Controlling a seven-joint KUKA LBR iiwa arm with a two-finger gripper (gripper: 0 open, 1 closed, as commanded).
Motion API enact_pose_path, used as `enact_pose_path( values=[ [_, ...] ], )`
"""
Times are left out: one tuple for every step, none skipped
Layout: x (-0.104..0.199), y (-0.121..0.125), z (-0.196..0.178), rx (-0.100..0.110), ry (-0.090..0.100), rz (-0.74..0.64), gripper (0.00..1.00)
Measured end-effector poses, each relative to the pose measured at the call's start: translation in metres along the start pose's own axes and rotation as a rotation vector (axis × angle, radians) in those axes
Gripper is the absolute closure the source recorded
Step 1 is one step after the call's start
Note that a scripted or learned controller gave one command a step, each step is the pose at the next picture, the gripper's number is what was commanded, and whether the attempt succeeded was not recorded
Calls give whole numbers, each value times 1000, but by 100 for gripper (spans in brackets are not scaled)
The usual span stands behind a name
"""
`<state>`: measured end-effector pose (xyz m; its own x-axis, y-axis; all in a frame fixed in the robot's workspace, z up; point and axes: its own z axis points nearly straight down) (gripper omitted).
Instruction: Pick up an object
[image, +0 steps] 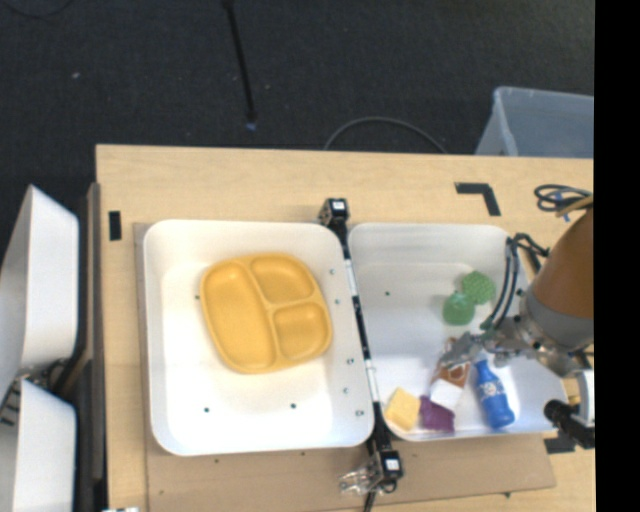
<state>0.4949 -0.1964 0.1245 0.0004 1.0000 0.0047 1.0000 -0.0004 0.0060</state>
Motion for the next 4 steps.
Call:
enact_pose_path(
  values=[
    [-2,4,2,-9,-5,0,0],
    [-7,7,-9,-22,-19,5,100],
    [-11,18,-66,-1,-8,-4,100],
    [-13,20,-108,0,-8,-5,100]
  ],
)
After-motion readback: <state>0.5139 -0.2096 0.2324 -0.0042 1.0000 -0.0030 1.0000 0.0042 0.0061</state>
